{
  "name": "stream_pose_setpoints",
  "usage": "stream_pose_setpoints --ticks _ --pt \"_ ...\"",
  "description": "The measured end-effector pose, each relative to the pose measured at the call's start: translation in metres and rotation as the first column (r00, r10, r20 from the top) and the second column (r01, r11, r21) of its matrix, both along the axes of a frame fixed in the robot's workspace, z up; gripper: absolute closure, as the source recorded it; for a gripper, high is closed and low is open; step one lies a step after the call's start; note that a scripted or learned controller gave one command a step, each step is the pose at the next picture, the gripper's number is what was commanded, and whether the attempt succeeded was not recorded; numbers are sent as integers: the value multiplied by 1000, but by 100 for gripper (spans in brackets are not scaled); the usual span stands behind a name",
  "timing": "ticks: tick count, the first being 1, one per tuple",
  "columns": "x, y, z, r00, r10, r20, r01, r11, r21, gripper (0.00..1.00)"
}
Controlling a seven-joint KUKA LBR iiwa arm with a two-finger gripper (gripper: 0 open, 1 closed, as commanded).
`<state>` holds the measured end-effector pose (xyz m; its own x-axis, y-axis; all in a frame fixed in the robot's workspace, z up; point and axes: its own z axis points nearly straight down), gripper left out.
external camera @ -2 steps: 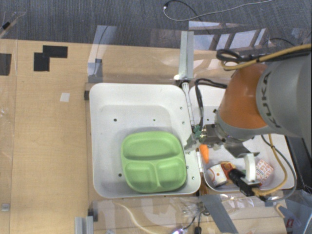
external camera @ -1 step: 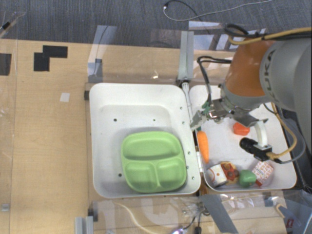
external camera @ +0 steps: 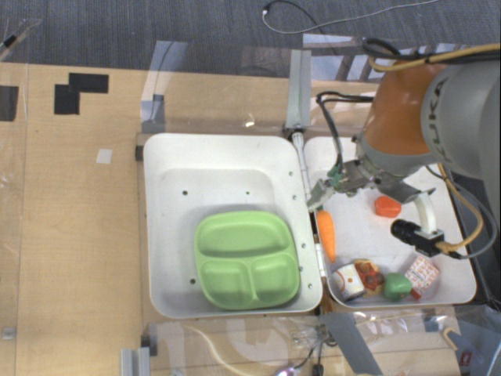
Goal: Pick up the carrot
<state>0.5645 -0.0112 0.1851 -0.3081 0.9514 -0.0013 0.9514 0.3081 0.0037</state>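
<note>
The arm (external camera: pixel 462 108) has a smooth grey rounded casing with a broad orange band (external camera: pixel 399 116) above the wrist. Black cables (external camera: pixel 333 128) loop along its side. A yellowish hose (external camera: pixel 438 56) runs over the top. The gripper (external camera: pixel 322 193) is metal with green parts.

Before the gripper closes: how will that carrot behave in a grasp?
The carrot looks like a smooth, rigid toy, so it probably stays stiff but may slip between the fingers. Its tapered, rounded shape suggests it could roll if nudged. It lies along the right bin's left wall, which may crowd one finger of the gripper.
</note>
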Motion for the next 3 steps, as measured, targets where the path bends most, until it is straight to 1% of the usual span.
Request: stream_pose_setpoints --ticks 1,2,3 --pt "-21 6 0 999 43 -1 -43 999 0 0" --pt "-51 2 0 1000 -13 -1 13 1000 1 0" --pt "-49 3 11 1000 -9 4 9 1000 1 100"
